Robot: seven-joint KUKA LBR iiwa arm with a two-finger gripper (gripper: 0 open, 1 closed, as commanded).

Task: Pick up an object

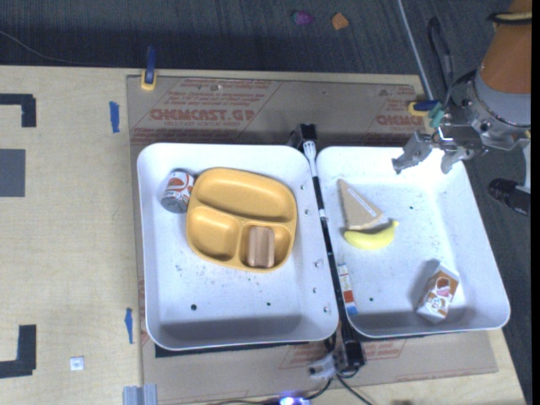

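In the right bin (pixel 472 234) lie a sandwich wedge (pixel 359 206), a yellow banana (pixel 371 238) just below it, and a small brown-and-white carton (pixel 437 295) near the front right corner. My gripper (pixel 430 157) hangs over the bin's far edge, up and to the right of the sandwich. Its two fingers stand apart with nothing between them. The left bin (pixel 169 302) holds a yellow divided tray (pixel 228 201) with a brown block (pixel 260 246) in one compartment, and a small can (pixel 176 190) lies at the tray's left.
A black divider rail (pixel 325 234) runs between the two bins. Both bins rest on a cardboard sheet (pixel 253 108) on the wooden bench. Blue clamps (pixel 150 64) sit at the sheet's edges.
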